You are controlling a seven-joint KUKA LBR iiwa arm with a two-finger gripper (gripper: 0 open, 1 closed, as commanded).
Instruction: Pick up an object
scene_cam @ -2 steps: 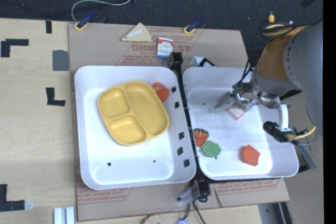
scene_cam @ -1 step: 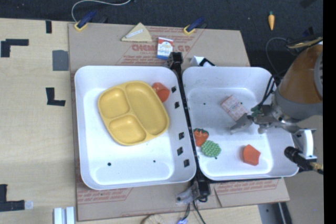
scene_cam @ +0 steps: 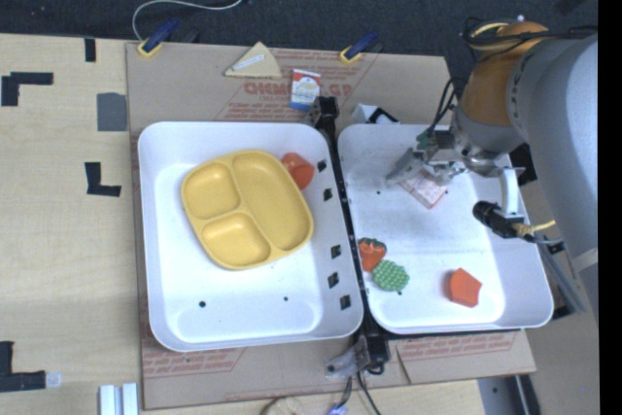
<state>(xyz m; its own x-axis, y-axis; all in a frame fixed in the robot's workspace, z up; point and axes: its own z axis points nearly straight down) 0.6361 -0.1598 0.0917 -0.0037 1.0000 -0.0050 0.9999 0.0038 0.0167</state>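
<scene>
where yellow plate lies, left bin

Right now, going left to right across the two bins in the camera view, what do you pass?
Yellow divided plate → orange piece beside the plate → strawberry-like toy → green spotted item → end effector → orange block.

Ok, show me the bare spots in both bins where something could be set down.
Left bin: bare floor along the near edge below the yellow tray, and a strip at its left. Right bin: open middle between the tool, the green piece and the orange block. Crowded: the right bin's far side under the arm, and by the divider near the strawberry.
</scene>
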